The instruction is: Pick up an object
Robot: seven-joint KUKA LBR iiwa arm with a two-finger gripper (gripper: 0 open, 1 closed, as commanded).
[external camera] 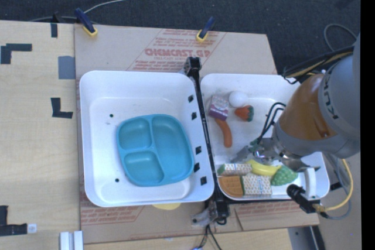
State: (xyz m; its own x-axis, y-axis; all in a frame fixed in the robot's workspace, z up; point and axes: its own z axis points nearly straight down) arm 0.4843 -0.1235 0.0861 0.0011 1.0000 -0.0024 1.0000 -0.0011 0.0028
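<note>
Several toy foods lie in the right bin (265,86). A purple and white pack (218,107), a white egg (238,98) and a red and green fruit (245,113) sit at the back. An orange sausage (224,133) lies near the divider. Along the front wall are a yellow banana (263,169), a green piece (283,175), a speckled cracker (256,185), a brown toast (231,185) and a small striped piece (237,168). My gripper (251,152) hangs low over the bin's middle, just behind the banana and right of the sausage. Nothing shows in its grasp.
The left bin (94,126) holds a blue divided plate (154,148). Black clips line the wall between the bins (198,114). The arm's grey body and orange band (307,117) cover the right bin's right side. Cables hang at the front right corner.
</note>
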